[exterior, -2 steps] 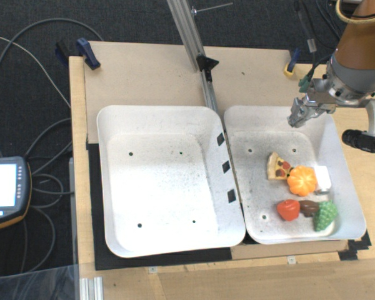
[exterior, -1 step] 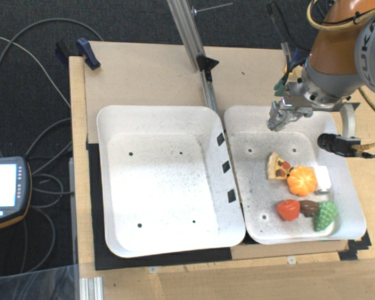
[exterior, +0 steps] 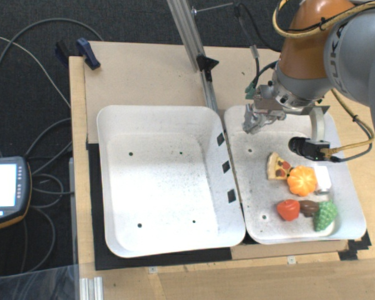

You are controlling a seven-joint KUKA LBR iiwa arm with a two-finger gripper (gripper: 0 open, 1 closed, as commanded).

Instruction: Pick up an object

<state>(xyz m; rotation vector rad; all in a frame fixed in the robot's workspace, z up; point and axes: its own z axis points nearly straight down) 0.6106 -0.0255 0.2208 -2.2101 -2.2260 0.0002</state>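
Speckled matt white bins (exterior: 162, 186), seemingly plastic, on raw wooden bench (exterior: 144, 74).

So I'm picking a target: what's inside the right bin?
The right bin holds a pizza slice, orange pumpkin, red tomato, brown piece, green grapes and a white block. The arm covers its far right corner.

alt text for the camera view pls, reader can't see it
The gripper hangs over the far end of the right bin, apart from the toy food clustered at its near right: pizza slice, orange pumpkin, tomato, grapes.
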